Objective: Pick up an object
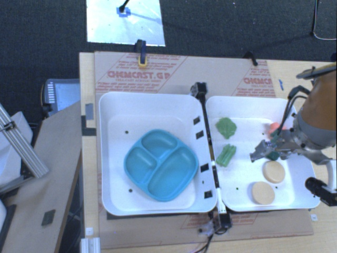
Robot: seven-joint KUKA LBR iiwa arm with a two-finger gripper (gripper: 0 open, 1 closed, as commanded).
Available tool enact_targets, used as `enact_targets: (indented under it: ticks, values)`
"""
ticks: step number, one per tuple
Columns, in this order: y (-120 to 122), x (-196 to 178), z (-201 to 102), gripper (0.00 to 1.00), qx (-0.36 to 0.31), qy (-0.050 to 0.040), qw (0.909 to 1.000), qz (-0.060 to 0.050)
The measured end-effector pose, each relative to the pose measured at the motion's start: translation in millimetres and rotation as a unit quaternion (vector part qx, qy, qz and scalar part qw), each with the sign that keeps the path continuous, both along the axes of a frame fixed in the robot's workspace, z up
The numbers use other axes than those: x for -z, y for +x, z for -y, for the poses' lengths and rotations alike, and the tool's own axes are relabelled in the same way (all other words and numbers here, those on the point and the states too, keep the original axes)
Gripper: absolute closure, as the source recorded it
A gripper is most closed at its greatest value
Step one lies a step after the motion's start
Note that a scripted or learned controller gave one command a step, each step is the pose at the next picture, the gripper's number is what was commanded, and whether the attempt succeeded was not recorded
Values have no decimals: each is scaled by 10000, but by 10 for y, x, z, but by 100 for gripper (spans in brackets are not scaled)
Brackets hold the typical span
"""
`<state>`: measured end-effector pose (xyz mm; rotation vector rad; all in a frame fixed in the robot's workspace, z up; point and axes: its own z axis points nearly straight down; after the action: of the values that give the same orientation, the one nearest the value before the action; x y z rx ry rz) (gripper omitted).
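Occupying the left bin [113, 109] was a blue divided plate [160, 164]. Two green pieces [226, 127], two tan discs [274, 172] and the tool [261, 153], its state undeterminable, were seen in the right bin [237, 107] on the worktop [87, 67].

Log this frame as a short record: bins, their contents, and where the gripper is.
left bin: one blue divided plate
right bin: two green pieces, two tan discs, a small orange-red item partly hidden by the arm
gripper: low over the right bin, beside the upper tan disc
held object: none visible between the fingers
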<state>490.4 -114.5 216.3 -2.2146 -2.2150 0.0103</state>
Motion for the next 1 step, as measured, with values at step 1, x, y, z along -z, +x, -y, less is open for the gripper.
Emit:
enact_targets:
  ticks: [1]
  values:
    - [27, -57, -2, 0, -15, -10, 10000, 63]
